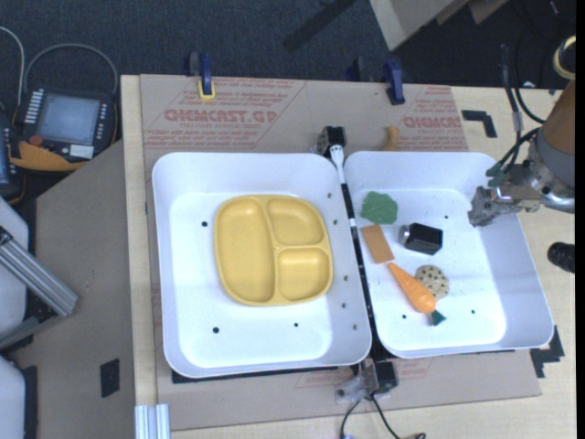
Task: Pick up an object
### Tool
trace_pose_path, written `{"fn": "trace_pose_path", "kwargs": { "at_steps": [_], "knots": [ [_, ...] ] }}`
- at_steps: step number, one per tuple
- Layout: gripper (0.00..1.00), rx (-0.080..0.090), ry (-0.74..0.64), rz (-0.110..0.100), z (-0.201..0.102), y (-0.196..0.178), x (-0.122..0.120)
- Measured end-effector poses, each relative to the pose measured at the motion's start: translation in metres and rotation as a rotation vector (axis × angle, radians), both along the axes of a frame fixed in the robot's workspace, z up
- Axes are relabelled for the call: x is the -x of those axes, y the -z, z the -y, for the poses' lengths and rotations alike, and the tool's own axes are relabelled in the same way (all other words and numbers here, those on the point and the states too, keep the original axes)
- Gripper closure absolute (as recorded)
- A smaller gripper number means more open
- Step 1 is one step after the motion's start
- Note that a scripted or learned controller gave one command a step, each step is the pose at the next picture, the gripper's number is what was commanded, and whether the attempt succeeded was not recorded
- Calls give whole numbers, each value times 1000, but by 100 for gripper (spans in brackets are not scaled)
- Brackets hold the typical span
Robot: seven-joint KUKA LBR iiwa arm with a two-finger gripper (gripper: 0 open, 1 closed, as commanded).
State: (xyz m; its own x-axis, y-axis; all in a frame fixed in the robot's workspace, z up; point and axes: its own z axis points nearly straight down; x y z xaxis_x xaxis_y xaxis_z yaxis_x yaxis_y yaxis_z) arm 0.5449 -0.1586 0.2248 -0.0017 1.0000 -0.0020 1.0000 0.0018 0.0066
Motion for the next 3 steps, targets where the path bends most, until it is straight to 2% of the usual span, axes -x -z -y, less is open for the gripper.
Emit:
{"fn": "trace_pose_path", "kwargs": {
  "at_steps": [1, 2, 3],
  "knots": [
    [100, 0, -1, 1, -8, -60, -3],
    [100, -3, -5, -5, -61, -44, -27],
    [100, -4, -4, -10, -111, -28, -35]
  ]
}}
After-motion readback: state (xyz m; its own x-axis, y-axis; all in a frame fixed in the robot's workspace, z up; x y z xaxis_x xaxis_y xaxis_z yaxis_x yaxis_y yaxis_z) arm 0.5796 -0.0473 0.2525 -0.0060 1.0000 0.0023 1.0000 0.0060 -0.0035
